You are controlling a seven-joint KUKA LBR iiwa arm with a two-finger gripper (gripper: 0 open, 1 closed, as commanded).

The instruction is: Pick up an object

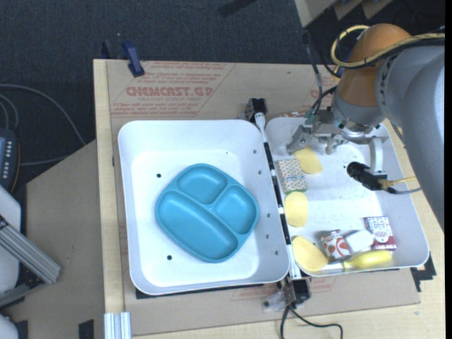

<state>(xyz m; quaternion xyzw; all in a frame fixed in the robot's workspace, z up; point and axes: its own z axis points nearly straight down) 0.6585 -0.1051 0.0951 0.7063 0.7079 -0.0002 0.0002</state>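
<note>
Gripper low over the right bin's far-left corner

Arm (395, 76) is in from the right, orange band up top, and the gripper (316, 143) is down inside the right bin (406, 210), at its far-left corner. Fingers (297, 143) look spread apart, released, with nothing visible between them. Just on the near side of them lies a yellow lump (308, 162), close under the tips, though I can't tell whether anything touches it.

Running down the bin's left wall now: a patterned packet (291, 175) sits just beside that lump, on its near-left side. Then comes a second yellow piece (296, 208), and a third yellow piece (307, 253) right in the near-left corner. Along the near wall there's a red-and-white pack (337, 244) beside that third piece, a long yellow item (371, 260) lying flat on its near-right side, and a checked packet (379, 232) a little farther back towards the right wall.

Over in the left bin (134, 189), a blue divided plate (205, 212) lies flat in the middle, well apart from the gripper. Both bins sit side by side on the tabletop (176, 90), their inner walls touching.
</note>
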